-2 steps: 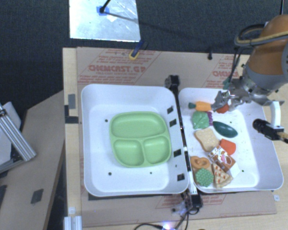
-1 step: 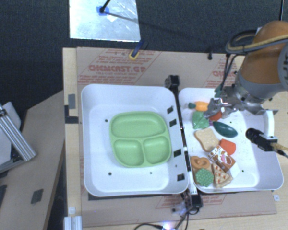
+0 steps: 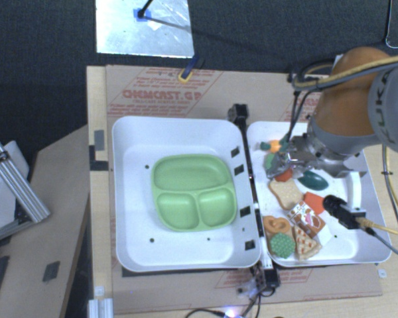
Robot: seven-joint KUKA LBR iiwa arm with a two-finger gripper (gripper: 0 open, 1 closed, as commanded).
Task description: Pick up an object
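Reaching in from the right side of the frame, the grey arm [image 3: 358,105] hangs low over the right bin [image 3: 368,247]. Its fingers [image 3: 283,159] sit at the upper left of that bin, right over the toy food. How wide they are open is too small and dark to make out, and I cannot tell if anything is between them.

The things to pick are all in the right bin. A small red piece [image 3: 284,175] lies just under the fingers, with a dark green oval [image 3: 313,179] beside it. Below them is a slice of toast [image 3: 286,193], then an orange block [image 3: 314,201], a little printed packet [image 3: 306,218], a pretzel [image 3: 276,225], a green cookie [image 3: 282,245] and a pizza slice [image 3: 306,243]. An orange and green bit [image 3: 273,145] sits near the bin's top edge.

These look like play food, so I think they are light and hard, and will not break. They may be smooth and slip out of a weak squeeze. The flat ones, like the toast and pizza slice, lie low and would be hard to get under. The rounder red piece or green oval seems easier: pinch it across its narrow middle. They lie close together, so a neighbour may get bumped.

The left bin [image 3: 129,144] holds a green tray [image 3: 189,192] with three parts. Both bins rest on the counter [image 3: 96,177].
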